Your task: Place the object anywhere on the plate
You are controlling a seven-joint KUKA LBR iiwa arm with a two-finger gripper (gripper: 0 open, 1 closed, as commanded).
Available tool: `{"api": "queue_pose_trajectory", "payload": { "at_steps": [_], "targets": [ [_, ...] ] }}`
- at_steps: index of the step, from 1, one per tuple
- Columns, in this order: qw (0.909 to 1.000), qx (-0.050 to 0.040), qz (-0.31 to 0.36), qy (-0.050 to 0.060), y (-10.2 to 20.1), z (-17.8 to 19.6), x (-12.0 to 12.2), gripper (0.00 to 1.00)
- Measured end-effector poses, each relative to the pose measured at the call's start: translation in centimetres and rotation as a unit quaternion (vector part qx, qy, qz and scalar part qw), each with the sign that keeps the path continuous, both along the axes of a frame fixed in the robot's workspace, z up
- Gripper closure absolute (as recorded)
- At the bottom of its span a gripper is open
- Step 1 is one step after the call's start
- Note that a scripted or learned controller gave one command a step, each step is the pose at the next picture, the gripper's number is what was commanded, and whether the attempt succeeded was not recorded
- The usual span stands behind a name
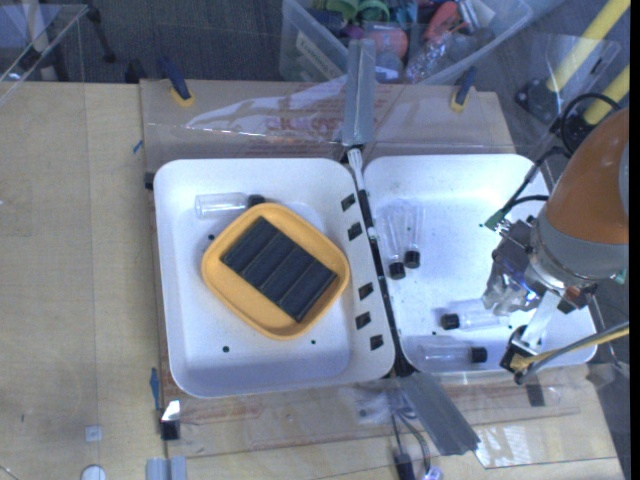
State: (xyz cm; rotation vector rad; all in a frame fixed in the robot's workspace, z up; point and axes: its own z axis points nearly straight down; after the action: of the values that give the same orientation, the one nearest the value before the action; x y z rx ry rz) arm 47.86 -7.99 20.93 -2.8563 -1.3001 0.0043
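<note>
A yellow plate [222, 268] with a dark ridged slab [280, 261] on it lies tilted in the left bin [185, 358]. Several clear vials with black caps lie in the right bin [450, 183]: two side by side [400, 236] near the divider, one [468, 319] in the middle right, and one [448, 352] along the front wall. Another clear vial [220, 204] rests in the left bin, just behind the plate. My gripper [503, 298] hangs low over the right side of the right bin, right beside the middle-right vial's end.
A divider [362, 258] with black clips separates the bins. Behind the bench a clear tub [400, 13] holds colourful items. The grey arm with its orange band [595, 198] and cables covers the right bin's right edge.
</note>
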Motion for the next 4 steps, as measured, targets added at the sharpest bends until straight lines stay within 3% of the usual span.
{"api": "queue_pose_trajectory", "payload": {
  "at_steps": [1, 2, 3, 4],
  "targets": [
    [0.9972, -0.0009, 0.075, -0.001, 1.5, -2.6, 5.8, 1.0],
    [0.9983, -0.0011, 0.059, -0.001, 2.9, -2.5, 14.0, 1.0],
    [0.9957, -0.0014, 0.093, -0.002, 4.5, -2.5, 18.8, 1.0],
    [0.9913, -0.0002, 0.132, 0.001, 8.3, -2.5, 16.1, 1.0]
  ]
}}
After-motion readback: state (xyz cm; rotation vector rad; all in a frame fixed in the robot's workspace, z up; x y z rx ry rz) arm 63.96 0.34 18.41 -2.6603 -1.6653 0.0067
